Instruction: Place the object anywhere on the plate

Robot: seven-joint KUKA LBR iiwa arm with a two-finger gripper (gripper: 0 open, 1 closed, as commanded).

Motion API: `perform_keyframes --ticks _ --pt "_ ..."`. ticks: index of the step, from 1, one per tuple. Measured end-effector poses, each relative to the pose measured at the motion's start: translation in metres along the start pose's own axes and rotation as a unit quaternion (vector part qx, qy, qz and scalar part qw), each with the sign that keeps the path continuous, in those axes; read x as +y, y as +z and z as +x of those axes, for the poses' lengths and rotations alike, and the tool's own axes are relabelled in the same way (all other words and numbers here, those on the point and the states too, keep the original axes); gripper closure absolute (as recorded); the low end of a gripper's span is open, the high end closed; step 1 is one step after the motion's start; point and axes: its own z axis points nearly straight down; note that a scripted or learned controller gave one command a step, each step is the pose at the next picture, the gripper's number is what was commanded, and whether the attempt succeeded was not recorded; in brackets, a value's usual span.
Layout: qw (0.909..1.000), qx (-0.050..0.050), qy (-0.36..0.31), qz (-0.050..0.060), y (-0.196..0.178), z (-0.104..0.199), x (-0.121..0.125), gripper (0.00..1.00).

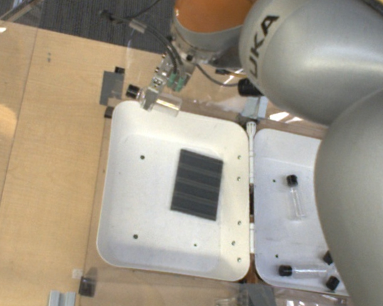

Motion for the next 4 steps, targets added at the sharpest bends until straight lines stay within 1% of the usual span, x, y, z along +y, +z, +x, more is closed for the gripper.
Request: perform_keyframes --ticks 1,2,3,4 --pt "0.9834 0.0 0.181 0.001 -0.02 0.006 -0.002 1.0" --pt "0.9857 0.002 0.168 0.002 0.046 0.009 -0.005 1.0" --pt "0.9991 0.0 -0.043 0.0 0.023 0.013 -0.015 1.0" --pt "0.9903 0.001 0.139 0.001 0.036 0.005 -0.011 1.0"
